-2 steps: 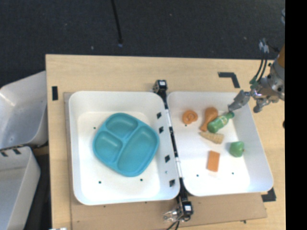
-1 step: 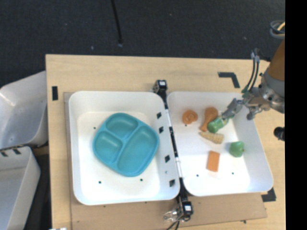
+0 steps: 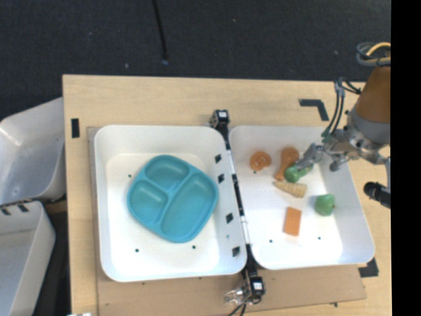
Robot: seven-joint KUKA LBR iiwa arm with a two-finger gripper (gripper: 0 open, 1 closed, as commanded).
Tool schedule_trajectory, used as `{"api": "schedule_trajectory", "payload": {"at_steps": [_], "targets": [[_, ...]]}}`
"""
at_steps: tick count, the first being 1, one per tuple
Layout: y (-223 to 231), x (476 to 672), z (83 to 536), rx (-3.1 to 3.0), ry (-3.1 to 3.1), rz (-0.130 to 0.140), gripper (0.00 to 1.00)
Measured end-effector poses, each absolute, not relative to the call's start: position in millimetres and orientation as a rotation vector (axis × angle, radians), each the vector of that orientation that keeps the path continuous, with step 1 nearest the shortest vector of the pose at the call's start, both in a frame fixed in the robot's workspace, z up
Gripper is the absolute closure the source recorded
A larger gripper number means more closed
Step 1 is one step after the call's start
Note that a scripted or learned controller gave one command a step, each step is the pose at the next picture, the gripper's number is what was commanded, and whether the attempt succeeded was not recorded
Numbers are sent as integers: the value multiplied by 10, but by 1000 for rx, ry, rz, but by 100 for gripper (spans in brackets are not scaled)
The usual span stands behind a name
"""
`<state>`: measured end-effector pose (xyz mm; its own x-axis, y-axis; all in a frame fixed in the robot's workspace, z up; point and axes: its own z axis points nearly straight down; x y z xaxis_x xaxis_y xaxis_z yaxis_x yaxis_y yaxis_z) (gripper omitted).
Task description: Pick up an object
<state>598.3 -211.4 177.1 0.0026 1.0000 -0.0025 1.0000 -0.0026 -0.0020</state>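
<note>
My gripper (image 3: 320,158) hangs over the upper right part of the right bin (image 3: 342,242), coming in from the right edge. A small green piece (image 3: 296,172) lies right at its lower left tip; whether they touch is unclear. Close by are an orange drumstick-shaped piece (image 3: 288,158), a round orange piece (image 3: 260,161) and a beige ridged piece (image 3: 290,188). Further toward the front sit a green ball (image 3: 324,204) and an orange block (image 3: 293,220).
The left bin (image 3: 112,255) holds a blue divided plate (image 3: 173,197). A ridge with black clips (image 3: 233,196) separates the two bins. Bare white floor shows in the lower half of the right bin. A white container (image 3: 26,157) stands off the bench at left.
</note>
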Motion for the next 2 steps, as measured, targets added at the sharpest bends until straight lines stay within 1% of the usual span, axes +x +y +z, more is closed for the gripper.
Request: {"api": "schedule_trajectory", "payload": {"at_steps": [1, 2], "targets": [[-2134, 5883, 1290, 2223, 2220, -6, 0], [-2141, 5904, 1435, 2219, 2216, 2, 100]]}}
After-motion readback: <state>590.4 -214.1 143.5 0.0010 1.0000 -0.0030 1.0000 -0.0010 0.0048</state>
